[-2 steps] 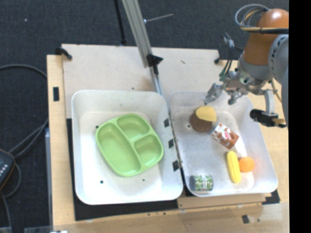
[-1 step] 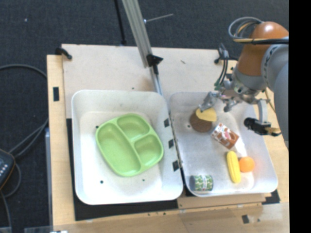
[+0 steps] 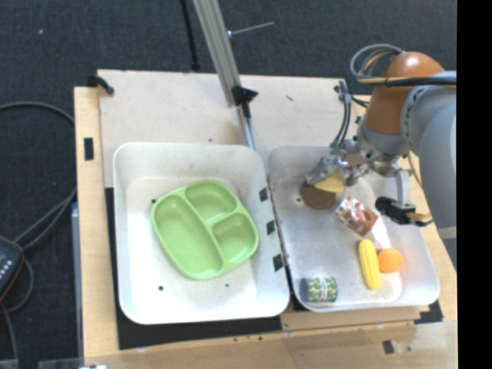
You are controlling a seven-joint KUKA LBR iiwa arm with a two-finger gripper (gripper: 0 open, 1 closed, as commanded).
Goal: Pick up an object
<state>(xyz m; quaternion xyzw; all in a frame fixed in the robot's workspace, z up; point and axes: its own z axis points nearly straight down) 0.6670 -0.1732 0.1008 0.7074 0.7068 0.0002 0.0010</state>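
The claw (image 3: 343,168), whose opening I cannot tell, sits at the upper middle of the right bin (image 3: 307,241), just beside a brown round thing (image 3: 314,197), with a red-and-white packet (image 3: 356,215), a long yellow thing (image 3: 369,264) and an orange ball (image 3: 390,260) lower right.

The gripper (image 3: 337,172) hangs low over the far part of the right bin (image 3: 311,241). Just below it, touching or nearly so, sits a brown round thing (image 3: 314,197) with a yellow piece (image 3: 331,184) on its top edge. A red-and-white packet (image 3: 356,215) lies near the gripper, toward the front. Farther on the same side lie a yellow fruit (image 3: 369,264) and an orange ball (image 3: 390,260), touching. A green can (image 3: 319,288) lies well apart by the front rim. Well to the gripper's left, a green tray (image 3: 204,227) rests in the left bin (image 3: 137,283).
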